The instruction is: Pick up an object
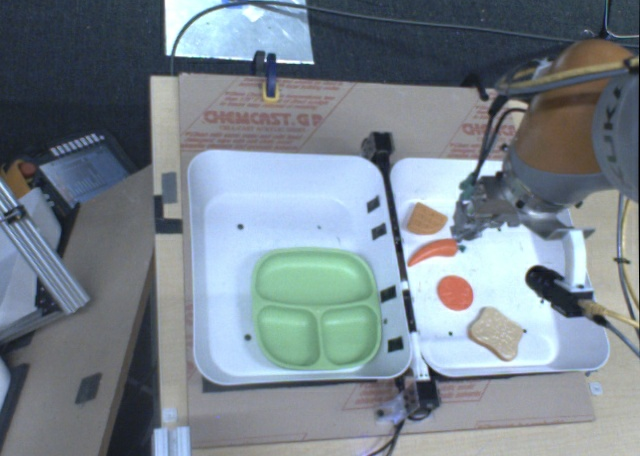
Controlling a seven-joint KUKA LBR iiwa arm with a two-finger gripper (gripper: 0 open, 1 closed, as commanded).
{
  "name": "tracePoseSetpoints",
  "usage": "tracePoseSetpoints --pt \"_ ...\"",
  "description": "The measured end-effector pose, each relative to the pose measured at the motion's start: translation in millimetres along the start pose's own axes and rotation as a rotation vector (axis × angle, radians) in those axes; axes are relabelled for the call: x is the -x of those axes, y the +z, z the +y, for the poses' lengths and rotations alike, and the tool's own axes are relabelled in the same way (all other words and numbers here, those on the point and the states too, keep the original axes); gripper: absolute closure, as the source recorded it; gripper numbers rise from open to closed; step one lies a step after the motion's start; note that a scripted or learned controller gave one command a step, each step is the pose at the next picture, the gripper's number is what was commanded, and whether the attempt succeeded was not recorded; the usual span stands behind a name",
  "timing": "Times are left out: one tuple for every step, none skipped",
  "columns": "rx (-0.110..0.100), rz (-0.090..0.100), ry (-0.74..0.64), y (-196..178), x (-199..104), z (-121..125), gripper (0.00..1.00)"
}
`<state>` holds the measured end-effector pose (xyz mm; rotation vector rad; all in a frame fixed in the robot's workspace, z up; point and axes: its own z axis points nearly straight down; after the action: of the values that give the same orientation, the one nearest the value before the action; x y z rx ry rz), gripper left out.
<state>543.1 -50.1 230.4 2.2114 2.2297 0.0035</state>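
Brown board [300, 116] under the bins reads "CHEMCAST GP".

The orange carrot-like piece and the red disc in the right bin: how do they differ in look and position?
The carrot-like piece is long, tapered and orange-red, lying at a slant; the red disc is round and flat. The carrot-like piece sits nearer the divider and just under the gripper; the red disc lies lower in the view, apart from the gripper. Both rest loose on the floor of the right bin.
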Motion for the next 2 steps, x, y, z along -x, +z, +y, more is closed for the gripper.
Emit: tracePoseSetpoints --pt "0.0 0.001 -0.001 -8.6 -53.7 9.4 1.0" --pt "0.0 0.001 -0.001 -9.3 -99.5 14.6 1.0"
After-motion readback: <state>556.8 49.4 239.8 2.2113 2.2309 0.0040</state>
